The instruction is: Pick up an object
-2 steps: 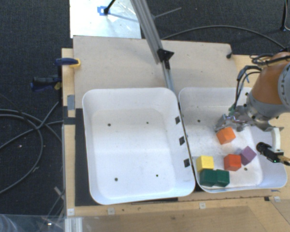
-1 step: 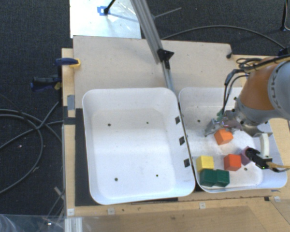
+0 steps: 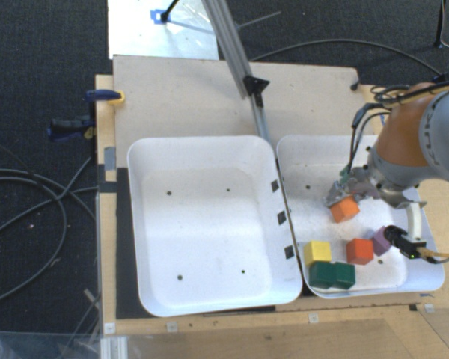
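The claw (image 3: 343, 198) sits in the right bin (image 3: 314, 163), grasping the orange block (image 3: 345, 209) just below its 2 fingers. The block is cube-like, no clear long axis, tilted, corners pointing diagonally across the bin.

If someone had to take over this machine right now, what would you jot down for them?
Hand: low in the right white bin, right at the orange block. Whether it grips the block cannot be told from this view.
Things: all in the right bin. Orange block near the middle; red-orange cube, purple block, yellow cube and dark green block along the near edge.
Done: arm has reached a block.
Left: confirm a grip, then lift the block out.
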Robot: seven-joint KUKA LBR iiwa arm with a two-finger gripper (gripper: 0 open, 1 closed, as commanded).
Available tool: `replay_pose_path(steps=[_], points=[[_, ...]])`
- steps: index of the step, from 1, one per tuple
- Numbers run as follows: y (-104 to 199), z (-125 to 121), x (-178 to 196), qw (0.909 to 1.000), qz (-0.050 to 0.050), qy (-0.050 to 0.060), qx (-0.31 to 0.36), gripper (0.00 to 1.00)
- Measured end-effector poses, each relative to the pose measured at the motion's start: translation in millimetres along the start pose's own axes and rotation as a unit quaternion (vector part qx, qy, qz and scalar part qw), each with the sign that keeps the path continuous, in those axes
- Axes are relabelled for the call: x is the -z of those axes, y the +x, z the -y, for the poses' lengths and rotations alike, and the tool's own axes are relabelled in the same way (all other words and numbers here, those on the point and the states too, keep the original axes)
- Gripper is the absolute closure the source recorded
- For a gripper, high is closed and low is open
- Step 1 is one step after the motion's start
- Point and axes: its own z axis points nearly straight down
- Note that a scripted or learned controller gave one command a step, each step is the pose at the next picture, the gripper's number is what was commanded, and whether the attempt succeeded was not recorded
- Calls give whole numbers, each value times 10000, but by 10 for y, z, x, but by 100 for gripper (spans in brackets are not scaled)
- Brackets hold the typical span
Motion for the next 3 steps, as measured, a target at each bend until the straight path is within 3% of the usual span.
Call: replay_pose_path(steps=[1,2,3], points=[[928,-193,1050,10000,-14,-35,37,100],[474,-69,1177,10000,9,3,-40,100],[1106,597,867,10000,-21,48,14,100]])
